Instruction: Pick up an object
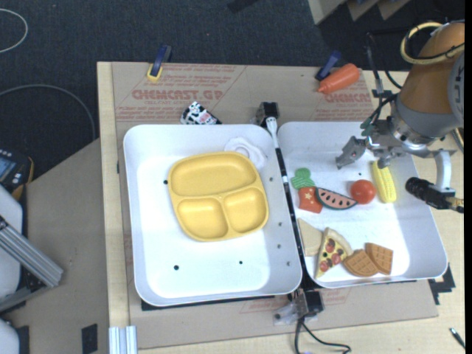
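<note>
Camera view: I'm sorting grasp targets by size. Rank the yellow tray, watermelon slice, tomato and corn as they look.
1. Yellow tray, by far.
2. Watermelon slice and corn: look alike, unranked.
3. Tomato.

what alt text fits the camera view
A grey and orange robot arm reaches from the right, its hand over the right bin of toy food: corn, tomato, watermelon slice. The left bin holds a yellow divided plate.
</note>
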`<state>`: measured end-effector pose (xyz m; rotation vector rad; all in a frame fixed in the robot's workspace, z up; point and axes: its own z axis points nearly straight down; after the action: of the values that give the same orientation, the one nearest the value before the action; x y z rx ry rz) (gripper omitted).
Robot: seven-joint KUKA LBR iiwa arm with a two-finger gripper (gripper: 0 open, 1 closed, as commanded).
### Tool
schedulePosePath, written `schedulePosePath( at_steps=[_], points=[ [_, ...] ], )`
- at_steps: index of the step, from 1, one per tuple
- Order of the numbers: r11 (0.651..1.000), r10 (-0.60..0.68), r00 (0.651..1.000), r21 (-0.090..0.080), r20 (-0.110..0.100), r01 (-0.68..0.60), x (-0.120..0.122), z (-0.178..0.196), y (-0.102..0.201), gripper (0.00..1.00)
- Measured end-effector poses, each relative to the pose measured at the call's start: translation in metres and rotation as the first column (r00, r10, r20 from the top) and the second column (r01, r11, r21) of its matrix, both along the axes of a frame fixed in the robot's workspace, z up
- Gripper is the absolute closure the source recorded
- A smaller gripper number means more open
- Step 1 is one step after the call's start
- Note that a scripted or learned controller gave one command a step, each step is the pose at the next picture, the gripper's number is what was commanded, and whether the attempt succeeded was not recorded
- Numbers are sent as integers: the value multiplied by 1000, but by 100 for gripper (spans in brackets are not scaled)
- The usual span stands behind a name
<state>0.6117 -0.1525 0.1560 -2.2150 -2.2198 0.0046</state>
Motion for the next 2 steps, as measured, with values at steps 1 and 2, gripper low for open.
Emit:
schedulePosePath(
  at_steps=[1, 2],
  points=[
    [1000, -2, 1000, 0, 0, 2, 6, -48, -5, 0],
    [1000, -2, 1000, -1, 1, 2, 5, -73, -4, 0]
  ],
)
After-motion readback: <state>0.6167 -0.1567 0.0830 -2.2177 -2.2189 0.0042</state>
